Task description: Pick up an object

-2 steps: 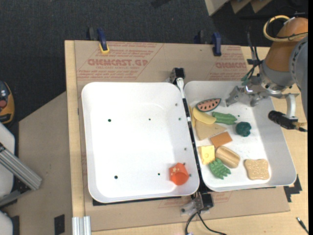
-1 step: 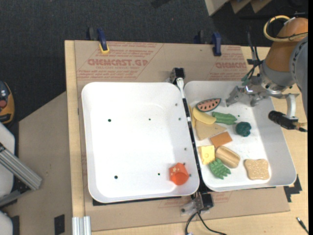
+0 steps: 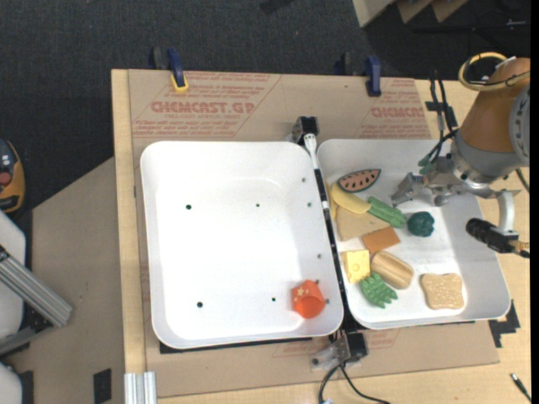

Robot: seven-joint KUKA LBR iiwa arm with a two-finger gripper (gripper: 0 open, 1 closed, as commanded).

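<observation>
Presently the gripper, its state impossible to tell, hovered just right of the green vegetable, whose long axis ran left-to-right.

The arm, at the picture's three o'clock, shows a rounded orange band above a grey wrist section. Below the wrist sits a pale grey metal gripper with angular fingers, and a black cable runs along the arm's ten o'clock side. A short black cylindrical piece on a light bracket juts out at its six o'clock side.
</observation>
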